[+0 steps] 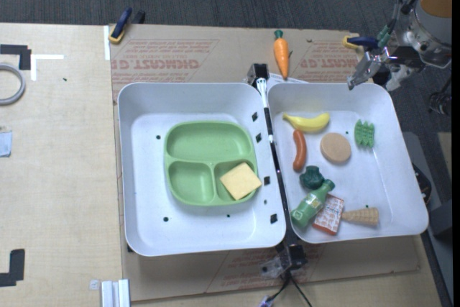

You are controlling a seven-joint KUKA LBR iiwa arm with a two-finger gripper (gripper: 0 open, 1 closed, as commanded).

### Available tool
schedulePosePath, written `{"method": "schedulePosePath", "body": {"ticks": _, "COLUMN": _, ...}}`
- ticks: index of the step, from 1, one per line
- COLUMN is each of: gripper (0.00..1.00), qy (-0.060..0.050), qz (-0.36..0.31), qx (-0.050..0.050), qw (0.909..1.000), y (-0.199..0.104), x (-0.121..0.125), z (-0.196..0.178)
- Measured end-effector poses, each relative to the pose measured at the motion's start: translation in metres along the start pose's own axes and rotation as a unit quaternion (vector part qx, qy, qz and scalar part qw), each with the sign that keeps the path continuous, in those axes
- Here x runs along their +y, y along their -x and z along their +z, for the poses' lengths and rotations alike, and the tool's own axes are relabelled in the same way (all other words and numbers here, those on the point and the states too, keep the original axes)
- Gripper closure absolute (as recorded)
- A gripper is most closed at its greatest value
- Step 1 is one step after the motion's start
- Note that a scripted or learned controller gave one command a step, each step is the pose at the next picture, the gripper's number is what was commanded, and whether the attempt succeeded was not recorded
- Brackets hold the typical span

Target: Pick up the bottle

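We are seeing the green bottle [311, 203] lying on its side in the right bin [402, 176], its long axis slanting from lower left up to its cap at upper right. It is looking like smooth plastic (with a paler label), touching the red packet [329, 216]. The gripper [374, 72] is hovering over the bin's far rim, well apart from the bottle, fingers spread and holding nothing.
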State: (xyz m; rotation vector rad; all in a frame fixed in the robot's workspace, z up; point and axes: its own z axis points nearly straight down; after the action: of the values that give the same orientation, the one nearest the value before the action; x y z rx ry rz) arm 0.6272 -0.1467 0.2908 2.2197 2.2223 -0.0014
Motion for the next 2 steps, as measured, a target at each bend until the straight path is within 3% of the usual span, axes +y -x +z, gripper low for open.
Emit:
{"method": "schedulePosePath", "body": {"ticks": 1, "gripper": 0.0, "qy": 0.0, "qz": 0.095, "qx": 0.0, "qw": 0.9955, "y": 0.0473, "x": -0.0357, "z": 0.1232}}
{"method": "schedulePosePath", "body": {"ticks": 2, "gripper": 1.0, "qy": 0.0, "qz": 0.096, "qx": 0.0, "qw": 0.9954, "y": 0.0477, "x": -0.0353, "z": 0.1134}}
